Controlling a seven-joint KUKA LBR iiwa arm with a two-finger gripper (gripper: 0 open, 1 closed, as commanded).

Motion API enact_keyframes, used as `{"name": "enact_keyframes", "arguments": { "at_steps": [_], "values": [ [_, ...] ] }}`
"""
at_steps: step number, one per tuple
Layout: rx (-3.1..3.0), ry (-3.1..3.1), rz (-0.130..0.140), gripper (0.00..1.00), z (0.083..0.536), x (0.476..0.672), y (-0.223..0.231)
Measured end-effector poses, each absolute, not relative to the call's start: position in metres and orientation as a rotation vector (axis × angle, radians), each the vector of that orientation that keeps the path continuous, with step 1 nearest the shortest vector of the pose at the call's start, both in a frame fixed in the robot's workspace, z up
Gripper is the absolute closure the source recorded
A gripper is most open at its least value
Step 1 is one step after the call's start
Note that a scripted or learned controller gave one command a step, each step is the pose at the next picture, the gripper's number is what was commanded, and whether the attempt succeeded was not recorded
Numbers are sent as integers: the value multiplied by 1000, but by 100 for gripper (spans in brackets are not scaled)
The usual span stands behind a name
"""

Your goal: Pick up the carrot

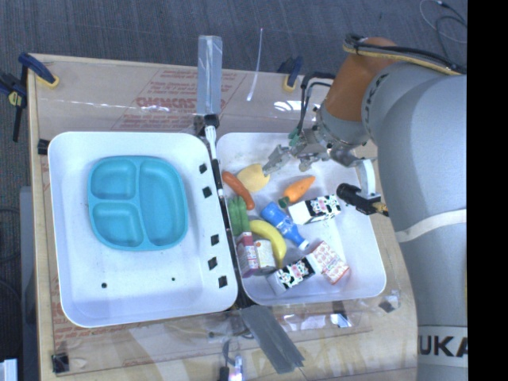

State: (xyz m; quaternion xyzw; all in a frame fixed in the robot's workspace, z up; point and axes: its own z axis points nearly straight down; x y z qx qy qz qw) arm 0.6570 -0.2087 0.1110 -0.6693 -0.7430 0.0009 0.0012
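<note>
The carrot is a short orange piece with a green tip. It lies in the right bin, towards the back, beside a black-and-white carton. My gripper hangs over the back of that bin, just above and slightly left of the carrot. Its fingers are spread open and nothing sits between them. The carrot is apart from the fingers.
The right bin also holds a yellow pear-like fruit, a long red-orange pepper, a blue bottle, a banana, a green item and more small cartons. The left bin carries a blue divided plate.
</note>
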Motion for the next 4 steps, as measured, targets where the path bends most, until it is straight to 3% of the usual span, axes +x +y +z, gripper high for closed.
{"name": "enact_keyframes", "arguments": {
  "at_steps": [1, 2, 3, 4],
  "values": [
    [-2030, -2393, 3, 0, 91, 614, -209],
    [-2024, -2397, 4, 100, 102, 615, -208],
    [-2134, -2305, 2, 100, 204, 573, -212],
    [-2333, -2094, 7, 100, 193, 533, -169]
  ]
}}
